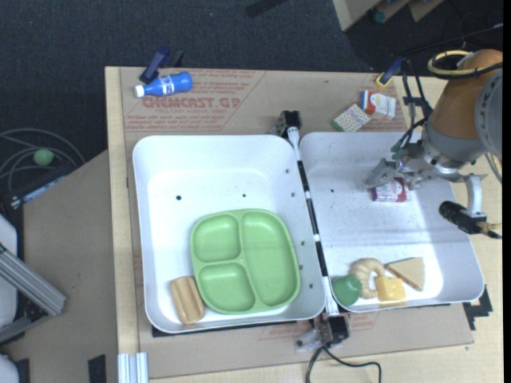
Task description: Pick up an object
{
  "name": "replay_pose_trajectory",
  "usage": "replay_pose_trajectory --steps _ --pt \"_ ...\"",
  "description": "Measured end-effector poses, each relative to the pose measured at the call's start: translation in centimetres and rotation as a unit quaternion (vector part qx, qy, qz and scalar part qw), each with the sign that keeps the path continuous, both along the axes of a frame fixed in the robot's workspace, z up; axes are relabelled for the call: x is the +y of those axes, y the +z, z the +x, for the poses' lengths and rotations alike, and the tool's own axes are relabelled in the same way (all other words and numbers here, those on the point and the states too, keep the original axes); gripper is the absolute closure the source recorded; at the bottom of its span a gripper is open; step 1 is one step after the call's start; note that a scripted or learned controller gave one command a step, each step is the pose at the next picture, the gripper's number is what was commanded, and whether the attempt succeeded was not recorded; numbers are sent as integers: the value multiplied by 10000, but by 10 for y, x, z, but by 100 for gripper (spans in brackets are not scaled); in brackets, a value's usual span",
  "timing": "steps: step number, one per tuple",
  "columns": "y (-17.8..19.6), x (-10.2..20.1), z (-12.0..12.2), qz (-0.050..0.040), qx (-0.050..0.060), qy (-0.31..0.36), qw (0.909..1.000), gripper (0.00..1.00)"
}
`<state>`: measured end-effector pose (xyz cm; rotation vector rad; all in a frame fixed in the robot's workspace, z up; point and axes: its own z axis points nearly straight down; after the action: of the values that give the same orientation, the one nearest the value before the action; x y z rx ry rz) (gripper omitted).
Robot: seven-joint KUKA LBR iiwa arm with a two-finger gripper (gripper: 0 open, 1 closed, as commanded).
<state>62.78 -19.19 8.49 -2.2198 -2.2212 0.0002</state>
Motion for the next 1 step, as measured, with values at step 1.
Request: replay_pose_trajectory --steps 1 --pt "10 0 0 -5 -9 4 10000 100"
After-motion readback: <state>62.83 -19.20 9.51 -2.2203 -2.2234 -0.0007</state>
